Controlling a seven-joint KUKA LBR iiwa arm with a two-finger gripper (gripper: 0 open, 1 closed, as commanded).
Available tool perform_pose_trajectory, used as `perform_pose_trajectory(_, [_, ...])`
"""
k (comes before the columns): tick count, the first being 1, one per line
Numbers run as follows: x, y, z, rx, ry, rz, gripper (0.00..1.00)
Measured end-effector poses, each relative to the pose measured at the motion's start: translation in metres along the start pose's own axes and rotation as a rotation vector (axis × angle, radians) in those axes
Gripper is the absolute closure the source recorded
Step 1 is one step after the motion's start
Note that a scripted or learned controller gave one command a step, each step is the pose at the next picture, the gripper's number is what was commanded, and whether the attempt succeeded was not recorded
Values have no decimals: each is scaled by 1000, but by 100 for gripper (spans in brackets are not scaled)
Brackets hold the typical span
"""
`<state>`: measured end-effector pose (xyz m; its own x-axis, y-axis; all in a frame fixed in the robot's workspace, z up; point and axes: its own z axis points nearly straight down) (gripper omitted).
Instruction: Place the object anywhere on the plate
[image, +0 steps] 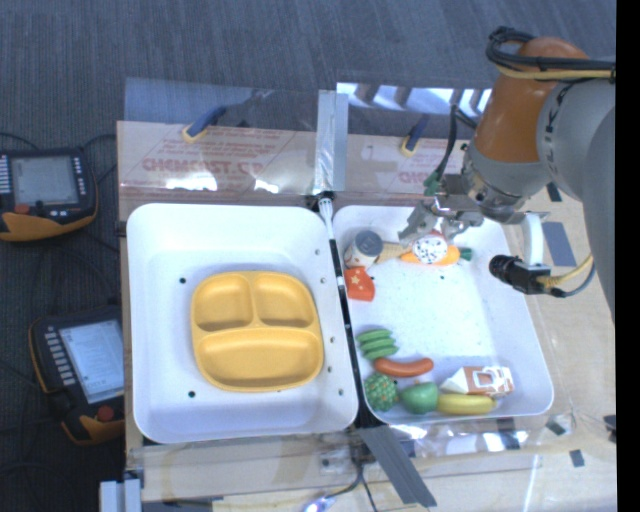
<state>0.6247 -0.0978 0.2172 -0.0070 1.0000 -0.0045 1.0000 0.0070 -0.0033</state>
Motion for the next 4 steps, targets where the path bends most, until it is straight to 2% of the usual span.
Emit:
perform_pose_trajectory(1, [67, -57, 35, 2, 4, 234, 100])
perform_pose_trajectory(2, [130, -102, 15, 0, 4, 74, 100])
perform_pose_trajectory(3, [249, -140, -51, -1, 3, -180, 100])
perform_pose_trajectory(4, [249, -140, -51, -1, 4, -180, 0])
